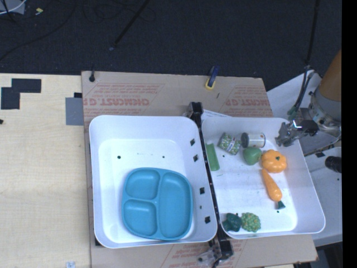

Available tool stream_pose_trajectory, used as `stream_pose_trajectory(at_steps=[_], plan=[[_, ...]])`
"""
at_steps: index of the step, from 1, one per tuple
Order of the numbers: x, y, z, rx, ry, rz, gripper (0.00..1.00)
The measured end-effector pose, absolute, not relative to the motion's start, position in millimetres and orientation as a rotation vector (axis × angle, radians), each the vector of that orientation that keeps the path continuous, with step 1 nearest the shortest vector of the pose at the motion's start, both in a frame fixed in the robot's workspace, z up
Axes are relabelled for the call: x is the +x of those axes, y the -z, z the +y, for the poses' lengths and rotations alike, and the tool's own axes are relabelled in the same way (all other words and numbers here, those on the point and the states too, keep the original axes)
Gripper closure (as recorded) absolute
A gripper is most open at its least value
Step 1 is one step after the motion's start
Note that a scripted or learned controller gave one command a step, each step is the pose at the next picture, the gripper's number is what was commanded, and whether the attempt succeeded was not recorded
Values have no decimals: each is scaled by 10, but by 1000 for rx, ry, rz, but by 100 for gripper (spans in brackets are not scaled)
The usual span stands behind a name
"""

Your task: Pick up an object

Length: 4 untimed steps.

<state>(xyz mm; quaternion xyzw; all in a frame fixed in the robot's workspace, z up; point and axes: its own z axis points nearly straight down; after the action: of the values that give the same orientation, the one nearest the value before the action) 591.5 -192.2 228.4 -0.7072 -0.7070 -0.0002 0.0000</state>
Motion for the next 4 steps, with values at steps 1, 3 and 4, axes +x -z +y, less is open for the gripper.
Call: stream_pose_trajectory(at_steps=[1, 3, 4], plan=[[5702, -2229, -1351, -2217, -1, -2221, 100], [5404, -2209, -424, -2215, -4, -2220, 100], [5169, -2133, 51, -2213, -5, -2221, 100]])
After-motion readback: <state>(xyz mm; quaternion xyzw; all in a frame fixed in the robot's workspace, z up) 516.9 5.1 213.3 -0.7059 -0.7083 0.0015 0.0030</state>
